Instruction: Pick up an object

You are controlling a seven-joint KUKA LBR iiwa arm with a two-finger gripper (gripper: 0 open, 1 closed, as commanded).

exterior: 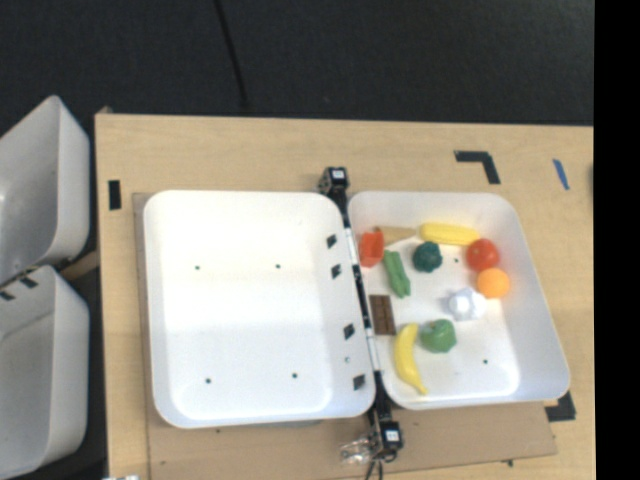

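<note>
The right bin (530, 348) holds several toy foods. A yellow banana (406, 358) lies near its front left, with a green pepper (437, 336) beside it. A second yellow piece (449, 233) lies at the back, next to a red tomato (482, 254) and an orange (492, 284). A dark green round piece (428, 257), a green cucumber (397, 273), an orange-red piece (371, 247), a brown block (380, 313) and a small white object (461, 304) fill the middle and left side.
The left bin (240, 308) sits beside the right one on the wooden bench (300, 148). Black clips (333, 179) mark the seam between the bins. White containers (35, 268) stand off the bench's left edge.
</note>
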